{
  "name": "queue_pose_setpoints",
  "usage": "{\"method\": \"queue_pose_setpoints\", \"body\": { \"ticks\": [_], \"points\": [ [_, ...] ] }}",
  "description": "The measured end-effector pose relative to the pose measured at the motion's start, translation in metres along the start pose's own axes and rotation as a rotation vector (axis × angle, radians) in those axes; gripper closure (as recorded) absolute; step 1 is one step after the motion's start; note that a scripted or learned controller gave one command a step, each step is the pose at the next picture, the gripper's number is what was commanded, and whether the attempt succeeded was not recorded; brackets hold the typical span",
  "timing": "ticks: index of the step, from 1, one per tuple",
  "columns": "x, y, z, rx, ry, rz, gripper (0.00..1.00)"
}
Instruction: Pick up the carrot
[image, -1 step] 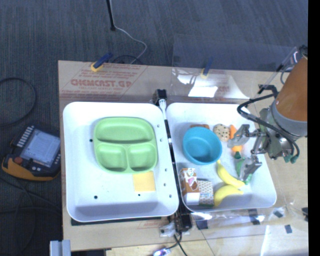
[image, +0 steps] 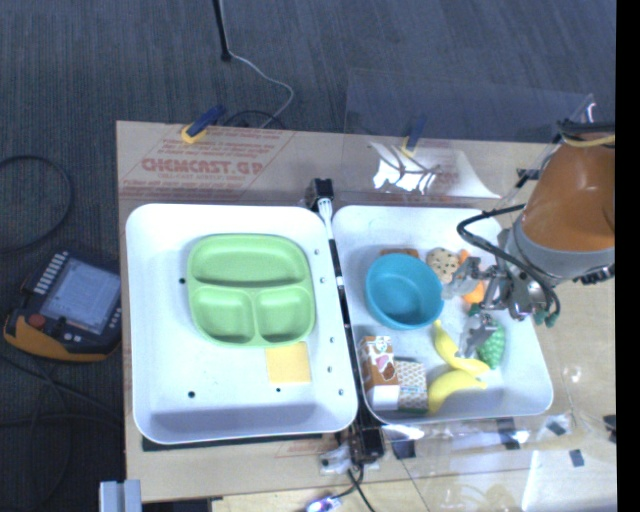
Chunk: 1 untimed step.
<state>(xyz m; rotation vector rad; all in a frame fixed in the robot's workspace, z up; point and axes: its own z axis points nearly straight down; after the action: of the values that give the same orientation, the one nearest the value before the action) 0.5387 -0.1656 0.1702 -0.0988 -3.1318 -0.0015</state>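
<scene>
Looking down: you see two white bins side by side on the counter (image: 200, 165), with the arm (image: 570, 210) entering from the right.
Arm: its grey body and orange band hang over the right bin's (image: 540, 395) far right side.
Pincer: you find the pincer (image: 488, 322) low over the right bin, between the orange piece and the green item; whether it is apart or together you cannot tell, since the parts blur together.
Carrot: the carrot (image: 478, 292) shows as a small orange piece in the right bin, right of the blue bowl and just beside the arm's wrist hardware; it is partly hidden, so contact cannot be judged.
Blue bowl: the blue bowl (image: 403, 290) sits upright in the middle of the right bin.
Cookie: a speckled cookie (image: 443, 263) lies just behind and right of the bowl.
Banana: a yellow banana (image: 455, 375) curves along the near right part of the bin.
Green item: a bumpy green item (image: 491, 347) lies just right of the banana, near the pincer.
Boxes: small printed boxes (image: 390, 372) stand at the near left of that bin.
Left bin: the left bin (image: 160, 395) holds a green divided tray (image: 250, 285) and, just in front of it, a yellow square (image: 288, 362).
Pendant: a handheld pendant (image: 70, 305) rests on the floor, left of the counter.
</scene>
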Motion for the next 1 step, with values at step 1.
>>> {"method": "queue_pose_setpoints", "body": {
  "ticks": [1],
  "points": [
    [-0.0460,-0.0339,0.0760,0.002,-0.032,0.155,0.00]
  ]
}}
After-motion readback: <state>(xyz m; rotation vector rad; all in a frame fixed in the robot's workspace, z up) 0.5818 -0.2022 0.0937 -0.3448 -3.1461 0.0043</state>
